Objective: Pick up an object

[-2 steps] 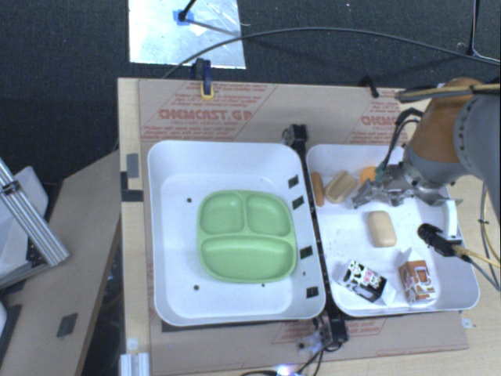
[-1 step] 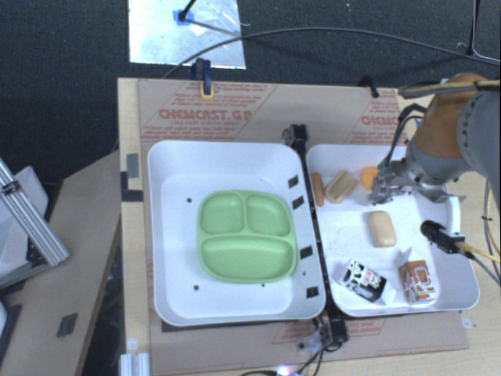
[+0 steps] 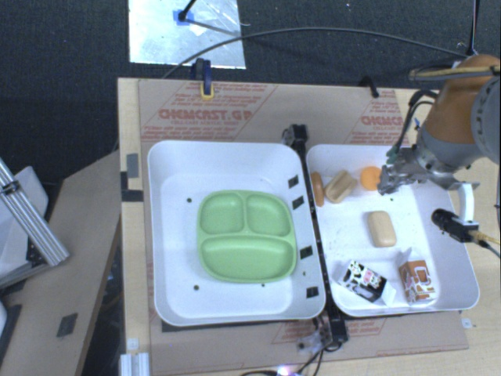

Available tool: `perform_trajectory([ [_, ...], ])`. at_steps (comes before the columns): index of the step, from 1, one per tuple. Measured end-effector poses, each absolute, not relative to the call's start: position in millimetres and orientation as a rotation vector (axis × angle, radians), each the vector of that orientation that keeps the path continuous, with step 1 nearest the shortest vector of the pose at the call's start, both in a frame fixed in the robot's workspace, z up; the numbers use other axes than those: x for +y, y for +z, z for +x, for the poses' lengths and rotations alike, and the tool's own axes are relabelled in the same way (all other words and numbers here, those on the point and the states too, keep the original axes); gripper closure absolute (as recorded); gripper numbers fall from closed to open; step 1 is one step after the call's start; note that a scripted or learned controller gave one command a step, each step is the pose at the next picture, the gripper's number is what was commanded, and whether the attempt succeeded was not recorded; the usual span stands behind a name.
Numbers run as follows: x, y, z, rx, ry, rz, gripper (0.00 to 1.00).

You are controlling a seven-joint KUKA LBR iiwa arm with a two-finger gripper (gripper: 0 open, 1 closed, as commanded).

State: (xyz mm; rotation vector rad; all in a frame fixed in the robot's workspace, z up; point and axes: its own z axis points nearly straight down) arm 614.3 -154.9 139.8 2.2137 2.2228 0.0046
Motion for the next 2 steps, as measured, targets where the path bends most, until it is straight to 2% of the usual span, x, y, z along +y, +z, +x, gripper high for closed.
perform_trajectory([
  [2,-149,254,611.5,2.224,0.007,2.209,1.00],
])
